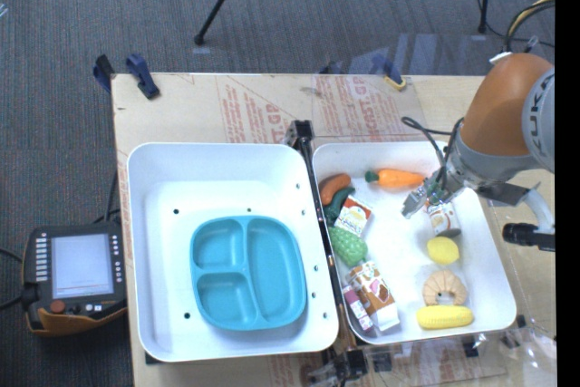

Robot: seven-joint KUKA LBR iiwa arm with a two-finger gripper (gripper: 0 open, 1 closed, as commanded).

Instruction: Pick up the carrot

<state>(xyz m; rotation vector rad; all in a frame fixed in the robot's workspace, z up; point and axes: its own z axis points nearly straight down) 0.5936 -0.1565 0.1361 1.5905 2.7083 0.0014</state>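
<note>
We see the hand (426,198) low in the right of the 2 bins (471,285), and we cannot tell whether it is open or closed, or holding anything. The carrot (399,178) lies just up-left of the hand, near the bin's far wall. A yellow lemon (442,250) sits just below the hand

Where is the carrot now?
The carrot lies at the far edge of the right bin, just left of the gripper.

Red mirrored lettering on the cardboard sheet (272,109), perhaps "ADD", otherwise unreadable.
</note>
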